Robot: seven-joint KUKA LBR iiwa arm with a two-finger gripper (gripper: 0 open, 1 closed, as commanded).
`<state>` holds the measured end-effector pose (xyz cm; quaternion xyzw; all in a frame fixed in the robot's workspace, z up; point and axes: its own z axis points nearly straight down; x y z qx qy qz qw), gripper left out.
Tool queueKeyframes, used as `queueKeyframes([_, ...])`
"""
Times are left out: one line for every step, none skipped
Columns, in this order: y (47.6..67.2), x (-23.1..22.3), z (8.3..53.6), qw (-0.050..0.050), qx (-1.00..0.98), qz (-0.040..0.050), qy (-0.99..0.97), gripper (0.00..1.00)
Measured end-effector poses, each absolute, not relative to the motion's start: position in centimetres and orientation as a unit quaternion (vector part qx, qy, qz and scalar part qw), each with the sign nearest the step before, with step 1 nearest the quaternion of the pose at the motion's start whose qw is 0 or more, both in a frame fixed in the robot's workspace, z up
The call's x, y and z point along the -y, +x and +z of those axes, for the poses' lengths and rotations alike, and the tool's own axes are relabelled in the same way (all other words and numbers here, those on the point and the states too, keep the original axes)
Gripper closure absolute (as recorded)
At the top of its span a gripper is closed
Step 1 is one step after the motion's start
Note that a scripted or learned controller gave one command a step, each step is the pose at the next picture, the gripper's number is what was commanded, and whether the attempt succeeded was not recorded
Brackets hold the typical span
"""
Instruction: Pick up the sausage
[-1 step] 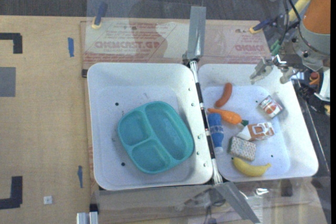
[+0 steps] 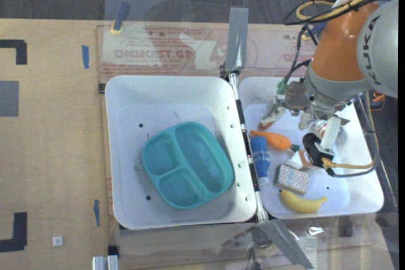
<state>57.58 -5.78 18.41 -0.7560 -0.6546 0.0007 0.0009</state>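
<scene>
A teal divided plate [image 2: 187,165] is seen in the left bin [image 2: 126,98]; in the right bin [image 2: 370,196] a blue tube [image 2: 259,161], carrot [image 2: 273,138], sponge [image 2: 293,178] and banana [image 2: 302,201] are spotted; the sausage cannot be made out; the tool [image 2: 278,112] is held at twelve o'clock of the carrot, its state cannot be told

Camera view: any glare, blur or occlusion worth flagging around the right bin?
Camera view: lighting soft and even, shadows faint; sheen on the clear sheet behind the bins; image slightly soft throughout. The arm covers the upper part of the right bin, and the end effector area is cluttered, so the sausage can't be made out.
</scene>
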Motion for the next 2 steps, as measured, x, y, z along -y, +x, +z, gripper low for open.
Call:
queueKeyframes([59.2,11.0,9.8,0.0,0.714,0.0,-0.7,0.0])
queueKeyframes([66.8,9.7,8.8,-0.003,0.789,-0.0008,-0.615,0.0])
